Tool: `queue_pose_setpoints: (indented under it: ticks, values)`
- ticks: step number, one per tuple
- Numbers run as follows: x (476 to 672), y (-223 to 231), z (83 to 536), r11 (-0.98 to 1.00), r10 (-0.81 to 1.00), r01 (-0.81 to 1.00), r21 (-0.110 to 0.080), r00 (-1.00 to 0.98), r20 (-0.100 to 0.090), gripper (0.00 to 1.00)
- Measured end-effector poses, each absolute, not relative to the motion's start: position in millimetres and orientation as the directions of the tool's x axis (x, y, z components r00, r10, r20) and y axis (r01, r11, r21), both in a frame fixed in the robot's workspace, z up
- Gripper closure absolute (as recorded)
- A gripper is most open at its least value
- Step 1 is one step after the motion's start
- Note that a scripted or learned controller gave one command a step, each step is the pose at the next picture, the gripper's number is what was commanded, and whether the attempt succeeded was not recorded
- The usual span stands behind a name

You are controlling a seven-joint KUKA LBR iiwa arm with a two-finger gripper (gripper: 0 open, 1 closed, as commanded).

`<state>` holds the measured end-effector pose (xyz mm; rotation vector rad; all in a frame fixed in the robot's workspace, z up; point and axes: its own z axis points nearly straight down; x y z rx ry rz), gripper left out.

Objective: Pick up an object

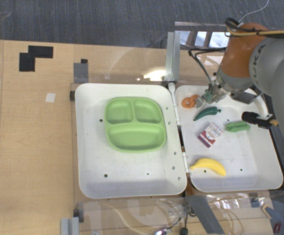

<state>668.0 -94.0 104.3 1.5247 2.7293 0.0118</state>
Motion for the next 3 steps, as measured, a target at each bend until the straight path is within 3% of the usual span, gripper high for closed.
queue_pose_setpoints:
  ticks: [1, 2, 3]
  values:
    - [666.6, -92, 103, 0.527, 0.850, 0.850, 0.009, -0.527, -0.002, 0.00]
    - [670.5, -91, 93, 0.374, 0.927, 0.927, 0.007, -0.374, 0.006, 0.00]
    - [672.5, -93, 104, 0.377, 0.926, 0.926, 0.015, -0.377, -0.006, 1.00]
